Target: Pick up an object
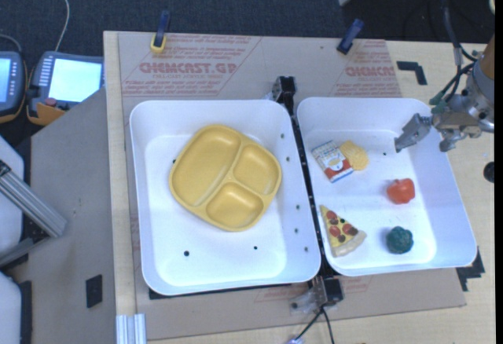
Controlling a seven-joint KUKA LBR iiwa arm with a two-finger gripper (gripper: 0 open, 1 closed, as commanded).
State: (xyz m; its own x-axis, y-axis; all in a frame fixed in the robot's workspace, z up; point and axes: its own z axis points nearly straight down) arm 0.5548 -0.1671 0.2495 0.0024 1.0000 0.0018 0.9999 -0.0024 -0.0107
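Broccoli [399, 239], tomato [401, 190] (right bin) — below tool [428, 137]

The bench [118, 177] is a flat brown board with red letters on it. Two white bins sit on it side by side, touching in the middle. The left bin [149, 240] is the bigger one. The right bin [456, 209] is smaller. Two clips, one yellow [160, 34] and one blue [350, 36], grip the far edge.

arm [489, 75] cut off by the right edge.
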